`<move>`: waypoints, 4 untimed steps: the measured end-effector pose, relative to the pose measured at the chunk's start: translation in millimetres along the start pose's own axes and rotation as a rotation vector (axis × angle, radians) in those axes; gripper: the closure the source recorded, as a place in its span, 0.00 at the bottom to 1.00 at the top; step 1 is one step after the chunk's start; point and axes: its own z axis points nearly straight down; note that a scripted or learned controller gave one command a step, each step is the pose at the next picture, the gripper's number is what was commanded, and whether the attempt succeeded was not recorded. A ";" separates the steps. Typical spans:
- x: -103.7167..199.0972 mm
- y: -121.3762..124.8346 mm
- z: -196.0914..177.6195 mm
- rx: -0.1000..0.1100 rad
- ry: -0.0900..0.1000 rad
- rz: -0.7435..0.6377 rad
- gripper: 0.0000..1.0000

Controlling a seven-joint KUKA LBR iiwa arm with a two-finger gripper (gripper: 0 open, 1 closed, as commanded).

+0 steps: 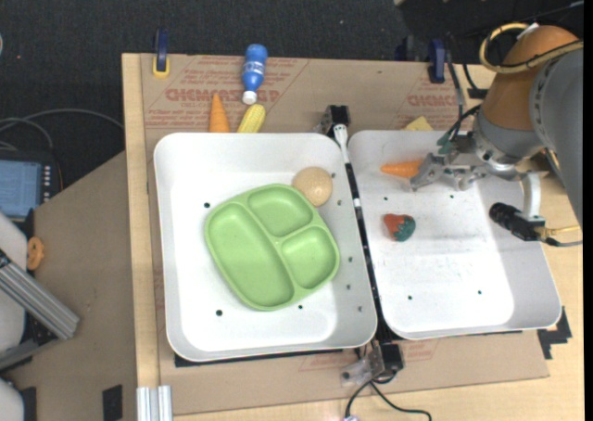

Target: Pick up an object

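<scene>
Right bin [519,303]: near half open for passage. Obstacles: strawberry [399,225] at left centre, carrot [401,169] at far left, apparently just beside the pincer [447,172]. Left bin [185,317]: green tray [271,245] and potato [314,184] occupy the middle.

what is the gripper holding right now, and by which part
Nothing that can be seen. The gripper hovers over the right bin, just right of the carrot, with no object between its fingers. The strawberry lies apart, nearer the camera.

grey arm [561,104], orange band, metallic end effector [445,169], black cables along wrist.
</scene>
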 end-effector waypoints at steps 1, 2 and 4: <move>57.7 2.9 0.3 0.008 0.008 -0.008 0.00; 59.4 -37.8 0.6 0.011 0.007 -0.002 0.00; 106.3 -53.5 -107.4 -0.010 0.005 -0.010 0.00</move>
